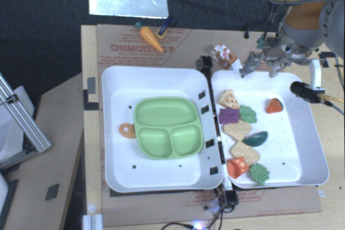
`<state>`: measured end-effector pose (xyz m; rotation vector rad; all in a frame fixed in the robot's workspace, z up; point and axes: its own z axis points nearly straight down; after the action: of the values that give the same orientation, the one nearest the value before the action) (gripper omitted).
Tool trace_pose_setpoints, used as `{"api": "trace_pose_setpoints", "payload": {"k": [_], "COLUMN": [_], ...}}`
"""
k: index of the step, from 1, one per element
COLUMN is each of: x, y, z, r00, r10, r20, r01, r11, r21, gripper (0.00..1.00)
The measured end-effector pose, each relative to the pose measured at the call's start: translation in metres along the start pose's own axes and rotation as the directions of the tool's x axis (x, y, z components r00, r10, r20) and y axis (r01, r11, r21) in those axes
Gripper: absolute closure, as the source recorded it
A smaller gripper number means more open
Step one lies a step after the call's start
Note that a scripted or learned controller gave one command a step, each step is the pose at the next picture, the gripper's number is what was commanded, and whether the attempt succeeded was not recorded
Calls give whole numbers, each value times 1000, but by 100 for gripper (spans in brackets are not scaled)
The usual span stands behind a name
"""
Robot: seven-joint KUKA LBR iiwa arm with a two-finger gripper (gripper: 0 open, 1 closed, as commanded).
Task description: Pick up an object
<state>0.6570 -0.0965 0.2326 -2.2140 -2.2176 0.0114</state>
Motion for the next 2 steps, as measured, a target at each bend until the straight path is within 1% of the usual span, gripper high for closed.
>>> {"api": "trace_pose_setpoints", "payload": {"k": [1, 2], "x": [0, 3], "y": [2, 12], "z": [-8, 39], "r00": [1000, 1000], "r10": [-2, -5], "r20": [1, 1], "r01": [2, 5], "r11": [1000, 1000], "r21": [-12, -12], "gripper": [0, 0]}}
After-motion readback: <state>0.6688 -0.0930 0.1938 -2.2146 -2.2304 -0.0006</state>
